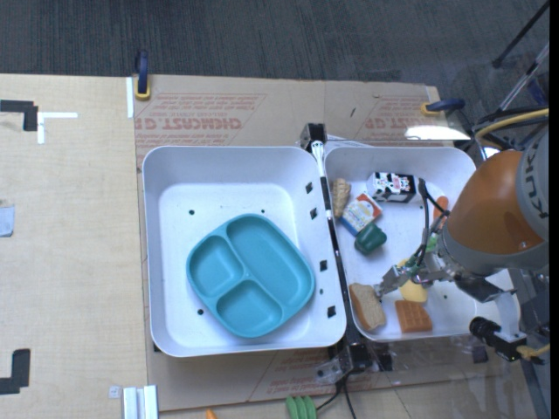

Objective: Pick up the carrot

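On the table, our pincer (390, 279) hangs low in the right bin (454, 321); whether it holds anything, we cannot tell. Next, we judge, comes reaching the carrot (441, 205).

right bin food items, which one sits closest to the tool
The yellow piece, right beside the tool, just above the orange block. The bread slice lies a little farther left; the green item and black-and-white carton sit well above.

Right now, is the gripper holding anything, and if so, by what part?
Nothing shows between the gripper fingers; it hangs low in the right bin just above the bread slice. Whether it grips anything cannot be told.
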Robot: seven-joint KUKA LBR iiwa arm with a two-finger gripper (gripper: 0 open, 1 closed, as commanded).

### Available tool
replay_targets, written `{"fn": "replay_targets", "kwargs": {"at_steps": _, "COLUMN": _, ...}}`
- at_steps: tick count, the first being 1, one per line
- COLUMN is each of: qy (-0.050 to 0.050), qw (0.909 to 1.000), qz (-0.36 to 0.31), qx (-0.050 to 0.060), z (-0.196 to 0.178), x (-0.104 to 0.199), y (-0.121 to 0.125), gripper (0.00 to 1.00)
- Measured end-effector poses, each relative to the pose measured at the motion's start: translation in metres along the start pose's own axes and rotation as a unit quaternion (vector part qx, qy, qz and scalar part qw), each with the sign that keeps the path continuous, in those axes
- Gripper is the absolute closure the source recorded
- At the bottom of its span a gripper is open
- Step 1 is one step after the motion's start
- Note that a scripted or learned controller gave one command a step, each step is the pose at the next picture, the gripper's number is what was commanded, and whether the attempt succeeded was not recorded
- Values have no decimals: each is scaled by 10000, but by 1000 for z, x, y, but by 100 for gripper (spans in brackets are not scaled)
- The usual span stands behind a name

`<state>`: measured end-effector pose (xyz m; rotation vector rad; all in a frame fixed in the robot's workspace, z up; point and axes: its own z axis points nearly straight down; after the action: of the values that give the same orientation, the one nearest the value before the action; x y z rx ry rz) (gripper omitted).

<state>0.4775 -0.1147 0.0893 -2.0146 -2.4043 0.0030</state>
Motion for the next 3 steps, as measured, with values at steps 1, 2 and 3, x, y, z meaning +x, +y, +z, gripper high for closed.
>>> {"fn": "replay_targets", "kwargs": {"at_steps": 1, "qy": -9, "qw": 10000, "qz": 34, "qx": 4, "z": -7, "x": -2, "y": 1, "gripper": 100}}
{"fn": "replay_targets", "kwargs": {"at_steps": 2, "qy": -16, "qw": 9999, "qz": -154, "qx": -5, "z": -100, "x": 141, "y": 33, "gripper": 100}}
{"fn": "replay_targets", "kwargs": {"at_steps": 3, "qy": -33, "qw": 9836, "qz": -1806, "qx": -21, "z": -146, "x": 89, "y": 18, "gripper": 100}}
